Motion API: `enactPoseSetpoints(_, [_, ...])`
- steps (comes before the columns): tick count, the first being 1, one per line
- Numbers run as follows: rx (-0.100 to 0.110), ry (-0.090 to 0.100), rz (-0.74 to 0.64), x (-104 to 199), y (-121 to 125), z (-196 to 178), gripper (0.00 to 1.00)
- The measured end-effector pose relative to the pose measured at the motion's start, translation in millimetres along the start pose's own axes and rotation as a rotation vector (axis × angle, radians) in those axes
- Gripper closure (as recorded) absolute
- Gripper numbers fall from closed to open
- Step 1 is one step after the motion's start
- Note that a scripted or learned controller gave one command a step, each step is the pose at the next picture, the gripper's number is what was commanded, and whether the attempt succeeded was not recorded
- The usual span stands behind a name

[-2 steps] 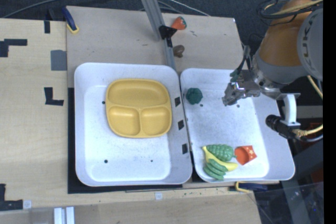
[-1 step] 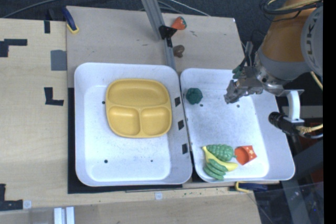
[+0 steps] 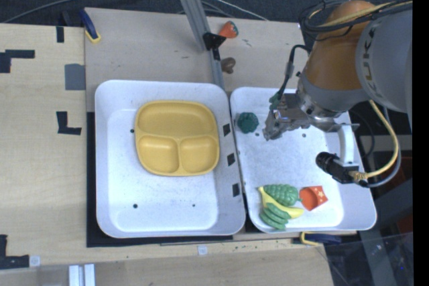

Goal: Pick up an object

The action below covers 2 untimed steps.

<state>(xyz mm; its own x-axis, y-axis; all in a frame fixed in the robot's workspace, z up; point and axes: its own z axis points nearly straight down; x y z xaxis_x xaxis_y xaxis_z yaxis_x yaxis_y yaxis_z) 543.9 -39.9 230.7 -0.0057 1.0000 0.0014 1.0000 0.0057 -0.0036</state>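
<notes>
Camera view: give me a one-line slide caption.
Gripper hovers over the right bin beside a dark green toy; a yellow divided plate sits in the left bin.

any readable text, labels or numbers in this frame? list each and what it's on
"KU": dark letters running down the grey arm housing at the right edge of the camera view; the rest of the word is cut off.
No print can be made out on the yellow divided plate, the two white bins, the toy food or the bench.
</notes>
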Motion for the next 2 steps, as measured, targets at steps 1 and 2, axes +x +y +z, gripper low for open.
enactPoseSetpoints(1, [-0.002,0.001,-0.002,49.8,-5.8,-7.4,1.00])
enactPoseSetpoints(2, [0.000,0.000,-0.003,110.9,-21.0,1.7,1.00])
